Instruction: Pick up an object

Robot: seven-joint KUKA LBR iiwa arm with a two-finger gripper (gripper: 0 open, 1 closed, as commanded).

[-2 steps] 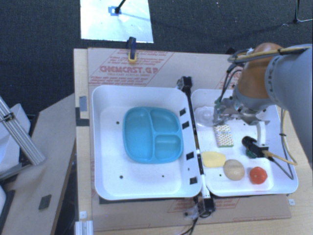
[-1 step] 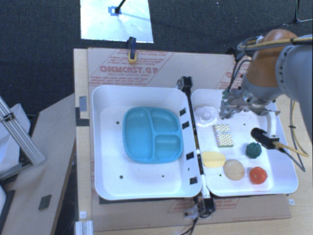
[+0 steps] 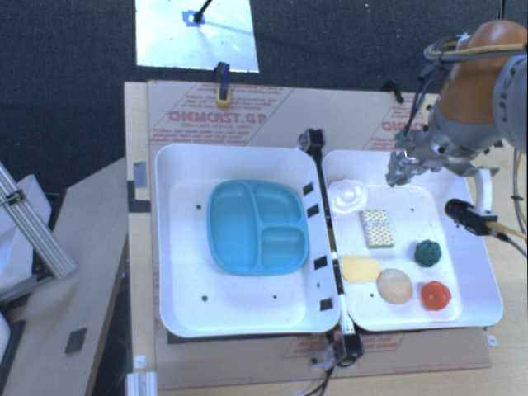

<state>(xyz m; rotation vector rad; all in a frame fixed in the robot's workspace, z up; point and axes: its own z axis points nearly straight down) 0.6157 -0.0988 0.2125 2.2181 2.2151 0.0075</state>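
Red tomato [image 3: 436,294] sits nearest in the right bin [image 3: 487,304]; beyond it, the sponge [image 3: 378,228], then the pincer [image 3: 402,172] hovering at the rim, grip unreadable. Approach stage, seemingly; next, descend onto something.

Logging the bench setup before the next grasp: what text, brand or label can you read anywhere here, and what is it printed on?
"CHEMCAST" in red, followed by smaller letters too blurred to be sure of: on the protective sheet under the bins, behind the left bin.
Another red print on that sheet behind the right bin: cut off, unreadable.
Faint red print along the sheet's front edge: unreadable.
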